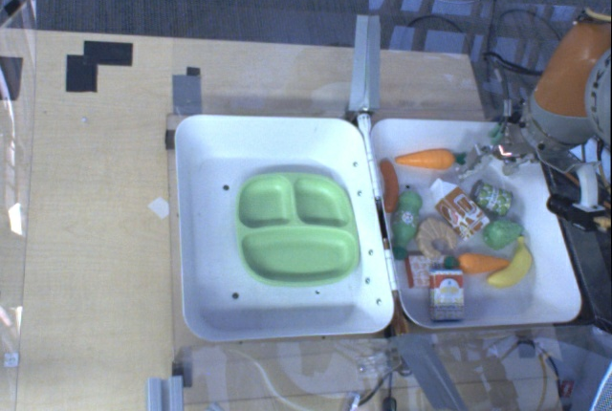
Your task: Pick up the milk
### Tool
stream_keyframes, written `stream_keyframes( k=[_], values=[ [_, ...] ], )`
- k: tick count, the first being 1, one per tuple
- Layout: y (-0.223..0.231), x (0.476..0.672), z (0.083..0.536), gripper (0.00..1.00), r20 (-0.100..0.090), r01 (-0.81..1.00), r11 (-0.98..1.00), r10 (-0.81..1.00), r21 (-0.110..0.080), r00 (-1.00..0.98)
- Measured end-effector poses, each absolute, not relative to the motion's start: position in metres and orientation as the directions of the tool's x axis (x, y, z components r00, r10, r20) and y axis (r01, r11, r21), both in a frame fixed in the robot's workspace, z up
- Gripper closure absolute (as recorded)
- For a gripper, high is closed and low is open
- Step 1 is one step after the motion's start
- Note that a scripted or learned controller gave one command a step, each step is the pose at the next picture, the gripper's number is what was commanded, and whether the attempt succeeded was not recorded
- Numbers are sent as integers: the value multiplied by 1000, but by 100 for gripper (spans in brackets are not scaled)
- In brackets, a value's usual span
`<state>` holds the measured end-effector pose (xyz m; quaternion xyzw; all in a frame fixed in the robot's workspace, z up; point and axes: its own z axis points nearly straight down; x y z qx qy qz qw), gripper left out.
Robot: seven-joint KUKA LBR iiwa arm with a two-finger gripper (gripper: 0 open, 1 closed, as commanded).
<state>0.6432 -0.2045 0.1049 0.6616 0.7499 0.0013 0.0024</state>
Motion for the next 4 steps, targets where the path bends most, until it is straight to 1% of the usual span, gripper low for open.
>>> stream_keyframes(
  k=[1, 2, 3, 4],
  values=[
    [-161, 613, 88, 0, -5, 967, 256, 967, 10, -256],
    [-108, 580, 89, 0, -4, 964, 265, 964, 12, -264],
    [-160, 525, 95, 0, -1, 954, 300, 954, 2, -300],
    [-103, 549, 119, 0, -2, 782, 623, 782, 3, -623]
  ],
)
